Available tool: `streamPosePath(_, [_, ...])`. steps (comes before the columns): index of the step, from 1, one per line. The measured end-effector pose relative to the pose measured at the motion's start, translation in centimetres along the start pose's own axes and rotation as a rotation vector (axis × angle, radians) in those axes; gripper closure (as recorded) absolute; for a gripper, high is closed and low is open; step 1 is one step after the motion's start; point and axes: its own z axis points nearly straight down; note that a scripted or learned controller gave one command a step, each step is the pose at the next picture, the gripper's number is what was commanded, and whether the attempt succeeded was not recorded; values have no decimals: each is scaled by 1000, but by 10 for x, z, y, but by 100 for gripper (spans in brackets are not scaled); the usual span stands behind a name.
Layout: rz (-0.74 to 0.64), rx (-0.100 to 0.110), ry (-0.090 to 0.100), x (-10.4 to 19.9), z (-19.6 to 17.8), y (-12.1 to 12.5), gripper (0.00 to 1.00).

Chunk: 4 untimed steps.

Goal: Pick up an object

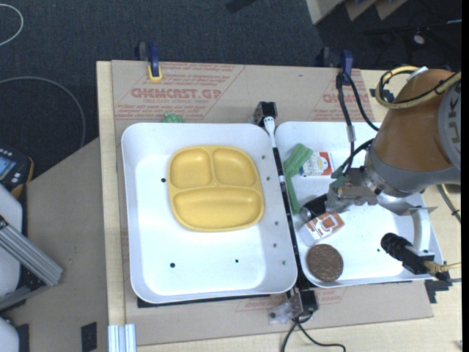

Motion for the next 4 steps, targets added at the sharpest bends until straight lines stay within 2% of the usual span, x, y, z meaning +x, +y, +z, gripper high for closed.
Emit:
streamPosePath(1, [-6, -2, 2, 44, -42, 3, 100])
streamPosePath(2, [-7, -8, 4, 85, -137, -16, 100])
streamPosePath(3, [-10, -3, 5, 162, -185, -16, 100])
streamPosePath(4, [-10, -1, 5, 241, -211, -17, 100])
